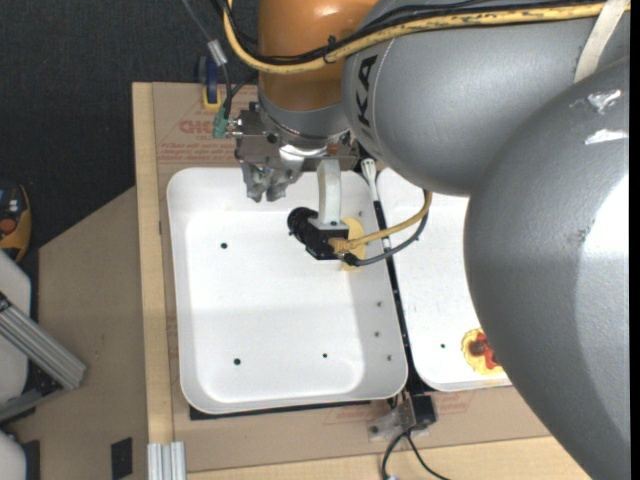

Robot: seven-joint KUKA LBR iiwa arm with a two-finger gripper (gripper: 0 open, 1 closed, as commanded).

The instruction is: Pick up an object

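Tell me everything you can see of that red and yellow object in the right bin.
The red and yellow object lies on the floor of the right bin, near its front edge. It looks small, mottled red with yellow patches. The arm covers its right part, so its full shape and material cannot be judged. Nothing grips it.

Left bin [200, 298] floor wide open — arm [480, 98] overhangs right bin [440, 368], blocking access from above.
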